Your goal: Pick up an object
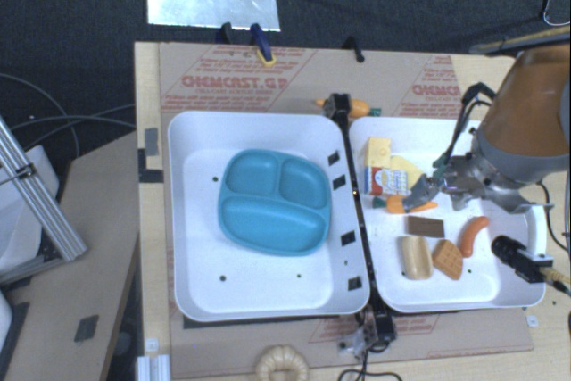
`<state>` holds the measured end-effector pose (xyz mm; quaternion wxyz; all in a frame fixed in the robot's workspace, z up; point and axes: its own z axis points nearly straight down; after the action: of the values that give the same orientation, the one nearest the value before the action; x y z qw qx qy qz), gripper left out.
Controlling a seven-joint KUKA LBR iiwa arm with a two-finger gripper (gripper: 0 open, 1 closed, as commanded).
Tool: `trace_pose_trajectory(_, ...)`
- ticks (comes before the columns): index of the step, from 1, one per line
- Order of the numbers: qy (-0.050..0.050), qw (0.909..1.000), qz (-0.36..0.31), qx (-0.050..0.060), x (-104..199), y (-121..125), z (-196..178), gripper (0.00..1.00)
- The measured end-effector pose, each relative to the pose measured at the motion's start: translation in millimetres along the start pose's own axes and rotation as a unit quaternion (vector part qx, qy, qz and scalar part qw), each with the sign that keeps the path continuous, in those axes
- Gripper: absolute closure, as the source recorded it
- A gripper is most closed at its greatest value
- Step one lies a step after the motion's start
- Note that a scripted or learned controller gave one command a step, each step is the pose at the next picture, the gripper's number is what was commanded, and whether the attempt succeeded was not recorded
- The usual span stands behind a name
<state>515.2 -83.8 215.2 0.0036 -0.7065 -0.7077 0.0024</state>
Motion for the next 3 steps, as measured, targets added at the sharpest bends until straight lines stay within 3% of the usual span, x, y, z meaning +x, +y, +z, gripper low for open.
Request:
trace_pose_trajectory(1, 0.0, 1.0, -0.001, -0.005, 0, 2, -4, 0.0)
trace_pose_trajectory(3, 0.0, 1.0, 0.001, -0.002, -15, 5, 101, 0.0)
